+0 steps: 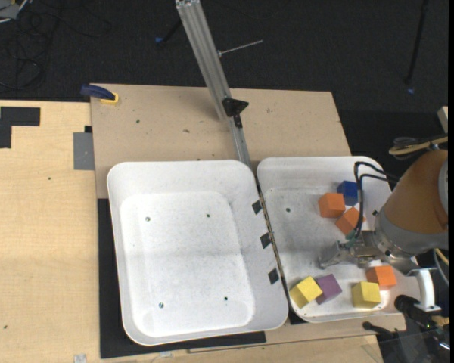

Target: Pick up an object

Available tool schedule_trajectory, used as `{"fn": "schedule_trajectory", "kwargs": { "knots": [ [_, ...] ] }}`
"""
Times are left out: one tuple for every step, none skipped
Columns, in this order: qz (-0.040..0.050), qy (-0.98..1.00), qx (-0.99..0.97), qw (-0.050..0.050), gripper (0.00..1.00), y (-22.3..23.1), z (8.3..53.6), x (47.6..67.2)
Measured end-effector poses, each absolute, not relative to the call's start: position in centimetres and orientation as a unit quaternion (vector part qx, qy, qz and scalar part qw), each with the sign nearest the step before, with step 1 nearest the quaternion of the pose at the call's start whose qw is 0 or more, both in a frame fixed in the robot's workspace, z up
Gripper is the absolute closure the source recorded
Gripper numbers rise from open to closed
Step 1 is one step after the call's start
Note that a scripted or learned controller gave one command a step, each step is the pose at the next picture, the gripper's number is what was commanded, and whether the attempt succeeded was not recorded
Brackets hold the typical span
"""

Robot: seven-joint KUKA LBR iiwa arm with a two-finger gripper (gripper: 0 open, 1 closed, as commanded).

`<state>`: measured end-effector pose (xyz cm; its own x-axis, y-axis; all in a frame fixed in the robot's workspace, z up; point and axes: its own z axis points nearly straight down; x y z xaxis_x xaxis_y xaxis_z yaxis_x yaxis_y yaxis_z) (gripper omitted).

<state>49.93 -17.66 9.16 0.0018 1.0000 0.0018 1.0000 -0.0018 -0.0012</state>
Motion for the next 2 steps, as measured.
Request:
{"fn": "schedule_trajectory", "kwargs": {
  "knots": [
    [-0.0002,-0.704,-0.710,0.002,1.00,-17.8,10.2,49.9],
    [-0.0008,-0.708,-0.707,-0.001,1.00,-16.9,15.8,49.7]
  ]
}}
